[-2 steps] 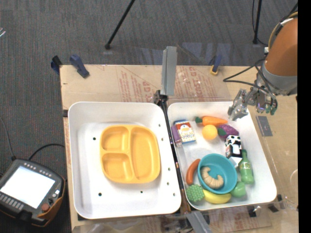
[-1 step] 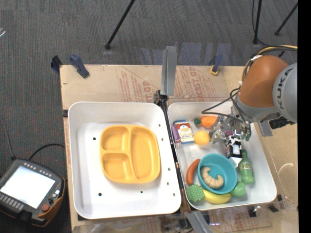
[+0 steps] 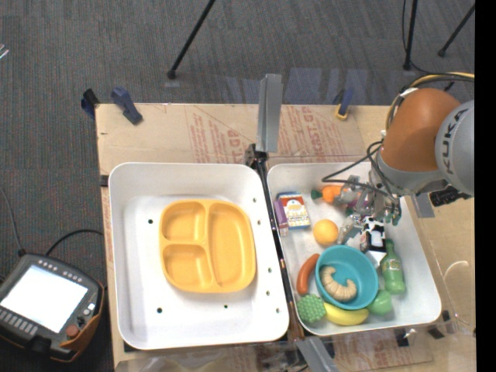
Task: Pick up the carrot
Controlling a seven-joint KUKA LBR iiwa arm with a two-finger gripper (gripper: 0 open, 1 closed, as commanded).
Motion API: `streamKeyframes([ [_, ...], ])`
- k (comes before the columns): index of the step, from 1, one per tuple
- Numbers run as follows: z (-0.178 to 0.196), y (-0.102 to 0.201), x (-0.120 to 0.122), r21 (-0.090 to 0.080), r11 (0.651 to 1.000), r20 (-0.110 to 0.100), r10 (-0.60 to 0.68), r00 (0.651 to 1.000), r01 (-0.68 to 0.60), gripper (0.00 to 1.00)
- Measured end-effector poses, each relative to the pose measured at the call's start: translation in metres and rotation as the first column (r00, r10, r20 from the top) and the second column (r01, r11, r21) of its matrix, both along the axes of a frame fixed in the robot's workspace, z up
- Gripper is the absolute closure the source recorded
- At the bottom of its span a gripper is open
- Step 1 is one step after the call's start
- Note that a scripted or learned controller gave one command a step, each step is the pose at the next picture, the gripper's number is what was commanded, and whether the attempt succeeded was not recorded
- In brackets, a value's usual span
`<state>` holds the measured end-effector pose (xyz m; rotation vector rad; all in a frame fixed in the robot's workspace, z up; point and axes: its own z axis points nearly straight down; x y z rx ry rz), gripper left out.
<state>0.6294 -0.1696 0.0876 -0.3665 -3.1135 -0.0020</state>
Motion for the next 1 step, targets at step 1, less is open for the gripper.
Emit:
streamKeyframes([
  [1, 0.0005, 0.0223, 0.0011, -0.004, 0.907, -0.007, -0.421, 0.907, 0.421, 0.00],
])
